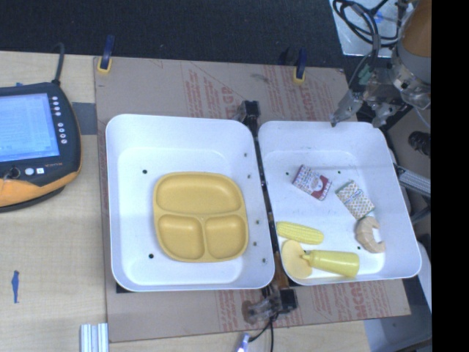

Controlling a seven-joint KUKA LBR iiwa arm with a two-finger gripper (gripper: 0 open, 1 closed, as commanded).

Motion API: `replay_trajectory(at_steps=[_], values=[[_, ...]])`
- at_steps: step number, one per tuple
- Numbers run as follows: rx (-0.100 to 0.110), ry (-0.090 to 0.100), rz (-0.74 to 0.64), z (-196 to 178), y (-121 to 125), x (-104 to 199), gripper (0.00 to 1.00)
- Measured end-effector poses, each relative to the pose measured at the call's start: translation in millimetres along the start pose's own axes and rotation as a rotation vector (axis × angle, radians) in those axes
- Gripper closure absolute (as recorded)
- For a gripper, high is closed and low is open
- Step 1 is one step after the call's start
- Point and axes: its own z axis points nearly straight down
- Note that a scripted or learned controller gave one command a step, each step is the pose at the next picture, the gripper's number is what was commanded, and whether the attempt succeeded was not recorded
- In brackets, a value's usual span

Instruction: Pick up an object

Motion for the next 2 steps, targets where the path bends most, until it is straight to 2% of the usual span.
replay_trajectory(at_steps=[1,2], values=[[0.005,0.0,0.0,128.8,-44.0,17.5,0.0],[-0.005,0.0,0.0,173.4,-45.6,14.5,0.0]])
